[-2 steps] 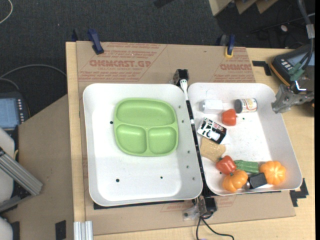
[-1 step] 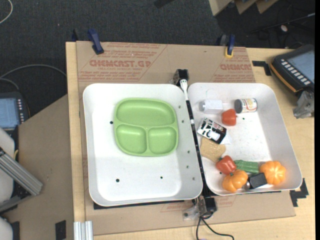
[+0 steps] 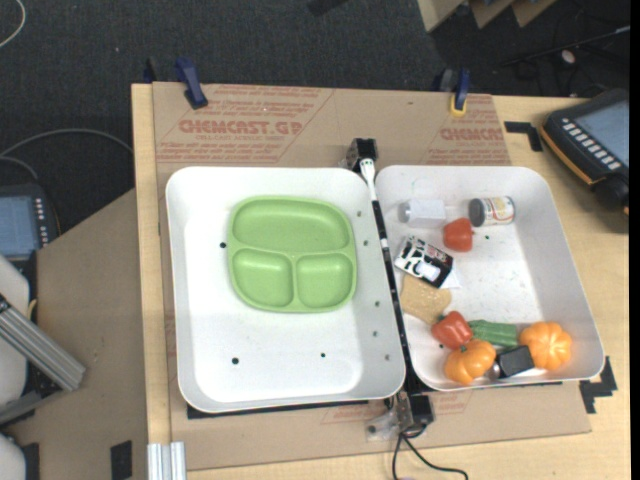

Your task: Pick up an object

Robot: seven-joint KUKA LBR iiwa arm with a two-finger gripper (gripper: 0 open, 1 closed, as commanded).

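Two white bins sit side by side on the desk [image 3: 300, 118], pressed together along their inner rims. The left bin [image 3: 200, 368] carries a green divided plate [image 3: 293, 253] toward its far half, leaving its near half bare. The right bin [image 3: 520, 268] holds all the small things to be picked: a little jar [image 3: 492, 210] and a clear cup [image 3: 424, 209] near the far edge, a red pepper [image 3: 458, 234] just beside the jar, a black-and-white packet [image 3: 423, 261] and a tan cracker [image 3: 427, 301] near the inner rim, and a tight cluster at the near edge of a red piece [image 3: 451, 329], green pod [image 3: 495, 332], two orange pumpkins [image 3: 546, 344] and a dark block [image 3: 514, 362]. I judge the far items easier, since they stand apart; the clustered ones touch and hug the wall. The state of the tool cannot be told from this view.
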